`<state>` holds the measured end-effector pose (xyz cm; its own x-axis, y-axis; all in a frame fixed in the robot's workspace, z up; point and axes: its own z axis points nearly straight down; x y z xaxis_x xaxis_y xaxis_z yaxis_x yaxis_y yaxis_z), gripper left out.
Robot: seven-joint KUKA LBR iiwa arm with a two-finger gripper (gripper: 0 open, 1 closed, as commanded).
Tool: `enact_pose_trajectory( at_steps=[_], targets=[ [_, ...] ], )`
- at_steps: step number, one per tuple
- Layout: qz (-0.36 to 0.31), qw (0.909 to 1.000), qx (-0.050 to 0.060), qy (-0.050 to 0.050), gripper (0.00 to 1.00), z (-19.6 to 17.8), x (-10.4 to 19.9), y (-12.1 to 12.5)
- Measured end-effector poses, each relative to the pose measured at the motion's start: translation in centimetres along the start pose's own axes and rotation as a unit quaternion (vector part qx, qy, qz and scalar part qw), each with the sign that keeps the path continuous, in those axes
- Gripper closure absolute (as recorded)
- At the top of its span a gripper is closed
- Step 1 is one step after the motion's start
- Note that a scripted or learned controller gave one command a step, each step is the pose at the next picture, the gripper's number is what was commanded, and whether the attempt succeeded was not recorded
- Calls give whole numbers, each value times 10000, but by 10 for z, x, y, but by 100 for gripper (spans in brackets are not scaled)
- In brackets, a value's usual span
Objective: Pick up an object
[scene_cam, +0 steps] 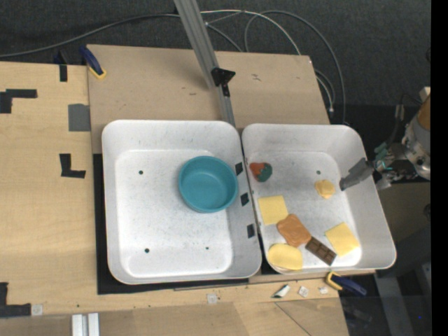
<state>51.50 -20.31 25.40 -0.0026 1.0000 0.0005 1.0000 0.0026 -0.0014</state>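
Observation:
The right bin [353, 142] holds several small things: a red and green piece [261, 171], a small yellow cube [325, 188], a pale yellow square [273, 208], an orange-brown lump [293, 230], a dark brown bar [320, 250], a yellow block [342, 238] and a yellow oval [285, 257]. A teal bowl [207, 183] sits upright in the left bin [126, 243]. My gripper [353, 176] hangs over the right bin's right rim, a little right of the small yellow cube, with nothing seen in it.
A slanted grey metal pole [203, 44] runs down to the gap between the bins. Cables [280, 30] loop behind the right bin. Blue-and-yellow clamps sit at the board's back left corner [93, 61] and front right edge [343, 283].

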Motion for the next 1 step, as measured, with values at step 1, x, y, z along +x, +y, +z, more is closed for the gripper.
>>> enact_pose_trajectory(
  at_steps=[1],
  targets=[
    [2,10000,-1,1,0,0,0,0]
  ],
)
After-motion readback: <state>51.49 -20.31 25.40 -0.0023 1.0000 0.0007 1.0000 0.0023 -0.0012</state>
